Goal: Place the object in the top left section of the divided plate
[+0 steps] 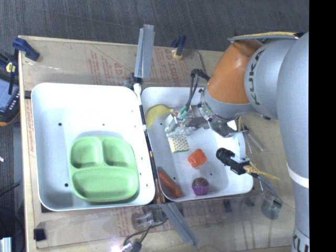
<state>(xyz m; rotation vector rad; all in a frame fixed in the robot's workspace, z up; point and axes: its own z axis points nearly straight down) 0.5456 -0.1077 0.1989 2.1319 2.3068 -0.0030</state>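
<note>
The grey arm (273, 72) reached in over the right bin (163, 96), its gripper (180, 121) low at the bin's upper left. Whether it was open or closed could not be made out from above, and nothing was clearly held. Just below it lay a small patterned square (178, 142), possibly the object to be moved, flat on the bin floor. A yellow piece (156, 113) sat beside the gripper near the bin's left wall. An orange block (197, 158), a purple item (200, 186) and a reddish-brown sausage shape (169, 182) lay farther down. The green divided plate (103, 169) rested in the left bin (63, 104) on the surface (79, 62), toward its lower edge.
</note>
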